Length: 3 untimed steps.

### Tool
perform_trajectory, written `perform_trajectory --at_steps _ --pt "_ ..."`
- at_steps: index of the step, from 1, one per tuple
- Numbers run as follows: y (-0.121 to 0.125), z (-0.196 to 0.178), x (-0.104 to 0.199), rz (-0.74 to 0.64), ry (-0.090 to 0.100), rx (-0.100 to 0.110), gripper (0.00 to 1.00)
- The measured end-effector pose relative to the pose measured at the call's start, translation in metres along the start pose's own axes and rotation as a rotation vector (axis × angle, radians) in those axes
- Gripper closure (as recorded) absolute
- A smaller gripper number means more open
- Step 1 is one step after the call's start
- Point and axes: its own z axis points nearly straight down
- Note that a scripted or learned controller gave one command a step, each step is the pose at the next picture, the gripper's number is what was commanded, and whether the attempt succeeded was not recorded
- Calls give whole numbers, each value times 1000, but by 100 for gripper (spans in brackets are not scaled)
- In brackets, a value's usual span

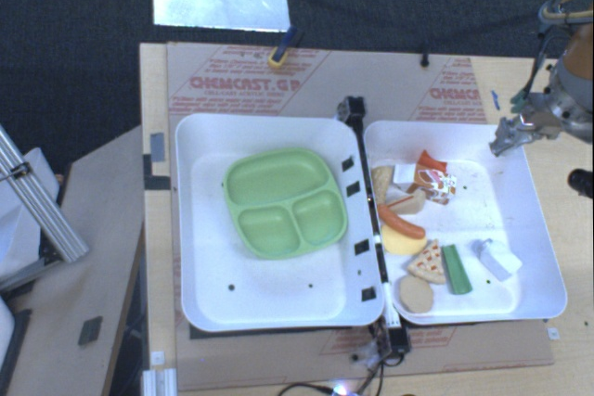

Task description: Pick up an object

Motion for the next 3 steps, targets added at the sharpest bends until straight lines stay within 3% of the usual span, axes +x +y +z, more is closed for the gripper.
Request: perform_trajectory --at_steps 2,3 --pt "-9 8 99 -2 3 6 100" --pt "1 -1 152 -4 4 4 100"
